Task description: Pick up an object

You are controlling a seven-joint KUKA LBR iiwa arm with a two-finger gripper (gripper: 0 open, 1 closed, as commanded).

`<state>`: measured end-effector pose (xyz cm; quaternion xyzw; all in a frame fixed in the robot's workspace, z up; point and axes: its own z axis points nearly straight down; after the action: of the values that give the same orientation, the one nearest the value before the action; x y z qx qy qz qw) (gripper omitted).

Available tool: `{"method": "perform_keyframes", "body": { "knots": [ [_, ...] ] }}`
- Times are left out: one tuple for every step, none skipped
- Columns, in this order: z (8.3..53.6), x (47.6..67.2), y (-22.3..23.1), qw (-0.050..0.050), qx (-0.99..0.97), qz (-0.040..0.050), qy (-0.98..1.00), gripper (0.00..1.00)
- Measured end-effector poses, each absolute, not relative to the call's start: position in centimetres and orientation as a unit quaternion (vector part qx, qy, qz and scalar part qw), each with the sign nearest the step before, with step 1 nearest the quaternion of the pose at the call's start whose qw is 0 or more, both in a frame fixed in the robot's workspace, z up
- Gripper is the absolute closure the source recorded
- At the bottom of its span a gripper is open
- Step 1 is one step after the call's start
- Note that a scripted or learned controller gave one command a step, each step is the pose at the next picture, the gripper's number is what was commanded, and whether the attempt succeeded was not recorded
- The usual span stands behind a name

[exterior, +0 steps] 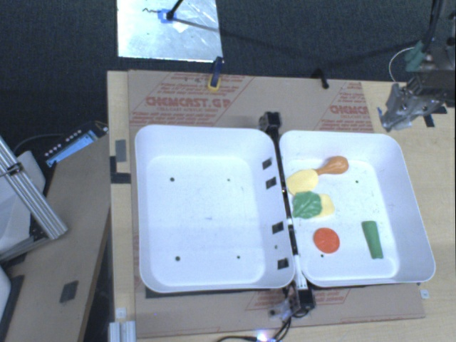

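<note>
The right bin (399,164) holds several small objects. A yellow-and-orange drumstick-shaped piece (317,174) lies near the bin's upper left. Below it a green leafy piece (306,205) rests on a yellow piece (325,205). A flat red-orange disc (327,240) sits lower down. A green block (371,239) lies to the disc's right. My gripper (400,114) hangs at the far right, above the bench beyond the right bin's back right corner, away from all the objects. Nothing shows between its fingers.
The left bin (206,205) adjoins the right one along a black clipped divider (279,191). A cardboard sheet (235,95) lies under both bins. A shiny metal plate (169,20) sits behind the bench. An aluminium frame (28,198) stands at the left.
</note>
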<state>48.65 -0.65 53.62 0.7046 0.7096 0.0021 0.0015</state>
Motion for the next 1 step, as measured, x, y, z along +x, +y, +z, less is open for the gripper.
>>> {"method": "perform_keyframes", "body": {
  "knots": [
    [53.41,55.09,0.71,0.001,0.705,0.0009,0.709,1.0]
  ]
}}
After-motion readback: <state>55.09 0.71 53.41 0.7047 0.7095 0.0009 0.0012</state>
